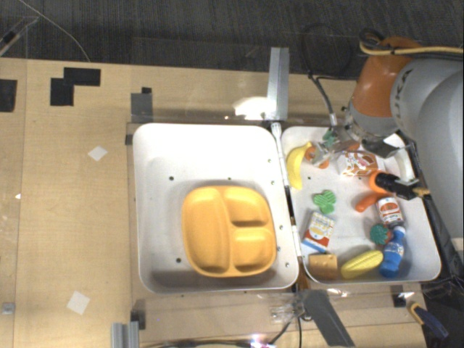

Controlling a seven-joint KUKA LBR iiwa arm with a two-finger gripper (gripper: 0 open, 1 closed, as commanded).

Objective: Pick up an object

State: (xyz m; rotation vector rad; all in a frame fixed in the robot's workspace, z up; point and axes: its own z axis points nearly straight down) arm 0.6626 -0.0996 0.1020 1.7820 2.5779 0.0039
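Note:
The right bin (pixel 433 267) holds many small objects. Among them are a yellow banana (pixel 295 164), a green toy (pixel 325 200), a red and white packet (pixel 319 230), an orange carrot (pixel 365 201), a small can (pixel 389 211), a blue bottle (pixel 392 258) and a yellow oblong fruit (pixel 361 263). My gripper (pixel 333 141) hangs low over this bin's far edge, just right of the banana and beside an orange and white pouch (pixel 357 165). The wrist hides what is directly beneath it.
A yellow divided plate (pixel 228 229) lies in the left bin (pixel 156 158). A brown block (pixel 323 265) sits in the right bin's near left corner. A metal post (pixel 278 85) stands behind the wall between the bins. Cables run behind the arm.

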